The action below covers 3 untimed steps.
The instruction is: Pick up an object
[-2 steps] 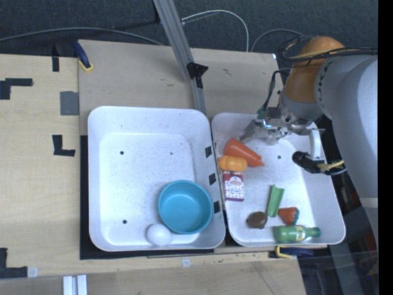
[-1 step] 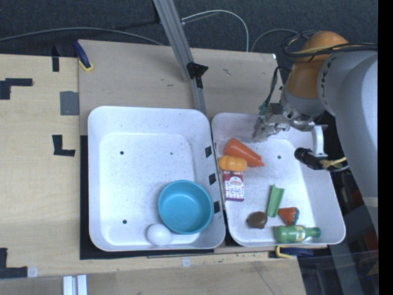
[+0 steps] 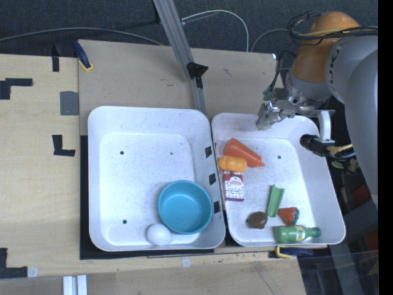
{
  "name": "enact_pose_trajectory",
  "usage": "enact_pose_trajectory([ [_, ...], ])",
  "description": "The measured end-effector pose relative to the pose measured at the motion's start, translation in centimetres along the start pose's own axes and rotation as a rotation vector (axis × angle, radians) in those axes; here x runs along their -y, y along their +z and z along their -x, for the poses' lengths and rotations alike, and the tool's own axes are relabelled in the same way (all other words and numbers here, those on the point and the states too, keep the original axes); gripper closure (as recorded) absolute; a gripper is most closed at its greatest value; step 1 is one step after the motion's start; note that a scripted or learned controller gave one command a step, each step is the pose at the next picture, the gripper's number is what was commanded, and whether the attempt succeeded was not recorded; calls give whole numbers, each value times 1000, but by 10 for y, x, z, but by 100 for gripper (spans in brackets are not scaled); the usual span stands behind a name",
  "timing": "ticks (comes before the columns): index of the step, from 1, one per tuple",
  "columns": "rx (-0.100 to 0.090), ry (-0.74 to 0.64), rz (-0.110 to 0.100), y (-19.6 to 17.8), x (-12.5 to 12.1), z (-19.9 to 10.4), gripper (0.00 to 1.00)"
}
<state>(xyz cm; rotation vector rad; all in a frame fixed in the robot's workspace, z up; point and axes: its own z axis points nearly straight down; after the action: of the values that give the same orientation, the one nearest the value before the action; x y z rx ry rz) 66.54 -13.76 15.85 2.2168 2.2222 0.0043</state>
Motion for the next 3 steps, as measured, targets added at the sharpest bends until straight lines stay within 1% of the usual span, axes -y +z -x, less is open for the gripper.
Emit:
enact_pose_trajectory([
  [1,0,0,0,-45,2,-5,100],
  [2,1,0,0,-93,10,-7,100],
  [3,-1,-4,-4,-90,14,-64,100],
])
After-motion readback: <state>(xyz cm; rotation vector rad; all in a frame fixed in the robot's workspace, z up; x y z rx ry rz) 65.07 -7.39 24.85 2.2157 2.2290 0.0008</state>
